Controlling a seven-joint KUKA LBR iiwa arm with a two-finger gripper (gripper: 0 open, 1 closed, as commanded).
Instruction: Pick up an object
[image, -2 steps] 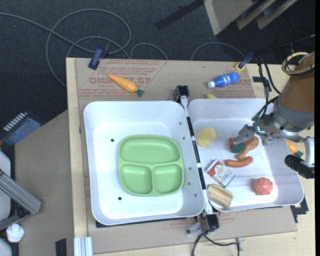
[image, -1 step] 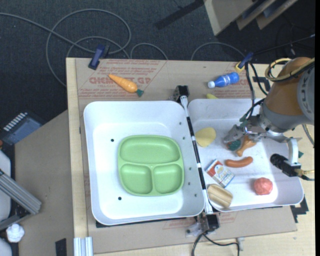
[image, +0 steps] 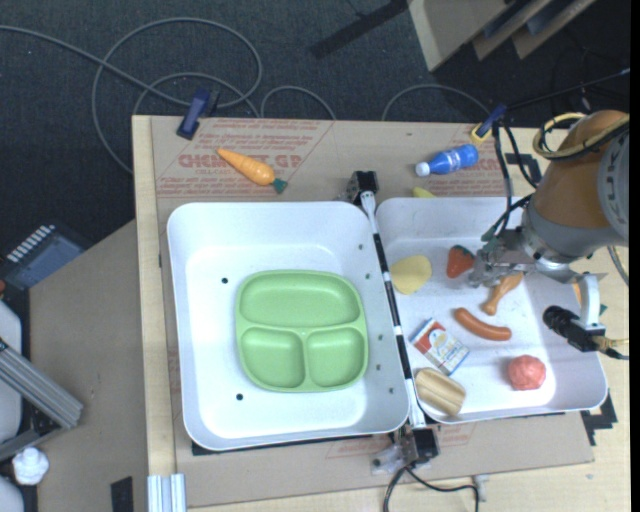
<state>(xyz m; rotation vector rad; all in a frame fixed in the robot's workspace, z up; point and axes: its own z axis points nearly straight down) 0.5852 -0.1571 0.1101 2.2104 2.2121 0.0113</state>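
Gripper (image: 492, 268) low in right bin (image: 590, 385), beside strawberry (image: 459, 262); grip state unclear, cannot tell

A cardboard-topped desk (image: 300, 140) carries two shallow white bins side by side, the left bin (image: 200, 250) and the right bin (image: 580, 385) touching along a central seam. On the bare board behind them lie an orange toy carrot (image: 250, 167), a blue-and-white bottle (image: 448, 161) and a blue clip (image: 195, 113) at the far left corner.
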